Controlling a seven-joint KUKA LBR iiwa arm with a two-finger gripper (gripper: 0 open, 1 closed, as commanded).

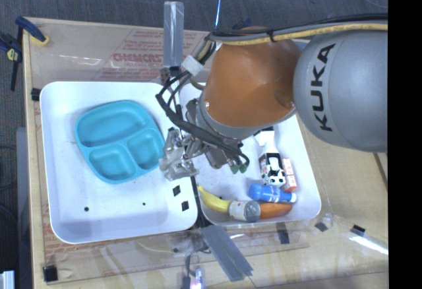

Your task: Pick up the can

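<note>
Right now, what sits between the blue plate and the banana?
In the camera view, the claw hangs between the blue plate and the banana, above the bins' adjoining walls.

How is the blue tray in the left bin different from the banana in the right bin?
The blue tray is broad, flat and split into three compartments; the banana is slim, curved and yellow. The tray lies alone in the left bin; the banana is crowded against other items in the right bin, near the front wall. The tray is in full view; one end of the banana is covered by a neighbour. Both lie flat, apart from the gripper.
</note>
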